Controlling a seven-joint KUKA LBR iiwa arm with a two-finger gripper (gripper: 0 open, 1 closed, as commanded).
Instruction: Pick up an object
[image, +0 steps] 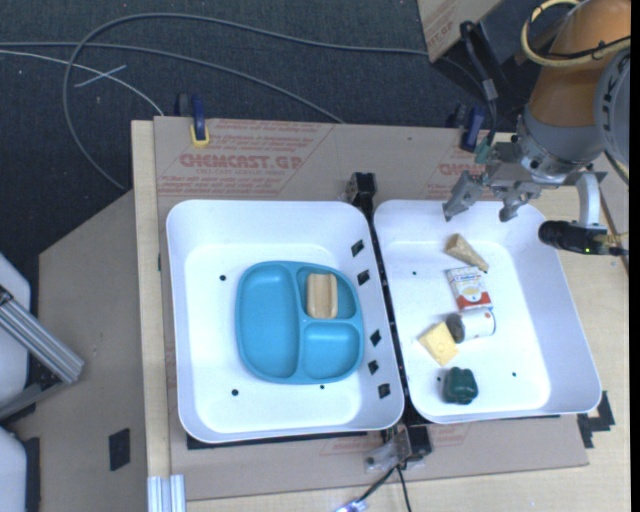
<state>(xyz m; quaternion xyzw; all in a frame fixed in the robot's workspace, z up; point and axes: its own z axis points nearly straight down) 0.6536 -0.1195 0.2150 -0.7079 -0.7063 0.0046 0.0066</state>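
Observation:
My gripper (485, 206) hangs open over the far edge of the right bin (560, 300), with nothing between its fingers. Just below it lies a tan wedge (466, 251). Farther toward the front are a red and white carton (468, 287), a small white and grey can (473, 325), a yellow cheese block (439, 343) and a dark green object (460, 385). All of them rest on the bin floor, apart from the gripper.
The left bin (200, 300) holds a blue divided plate (270, 325) with a tan bread piece (321, 295) in its upper right compartment. A black divider with clips (375, 300) runs between the bins. Cables lie on the dark floor behind the bench.

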